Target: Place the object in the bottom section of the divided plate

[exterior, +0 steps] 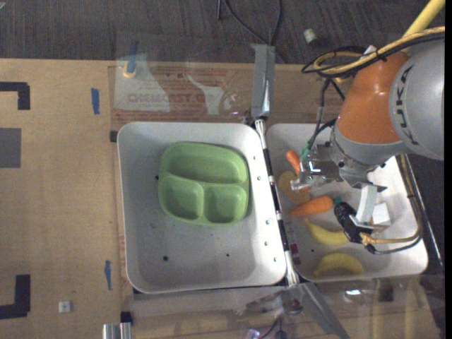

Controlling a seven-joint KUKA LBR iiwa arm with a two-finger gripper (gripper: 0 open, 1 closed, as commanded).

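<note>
Above right bin (417,256), jaws (305,178) near carrot (311,206)

- We see two bins side by side on the bench (56,210): the left bin (141,260) and the right bin (417,260).
- In the left bin lies the divided plate (203,182), toward its far half.
- In the right bin lie a carrot (311,206), a second carrot (292,161) behind it, and two bananas (337,263) nearer us.
- The arm (385,111) hangs over the right bin.
</note>
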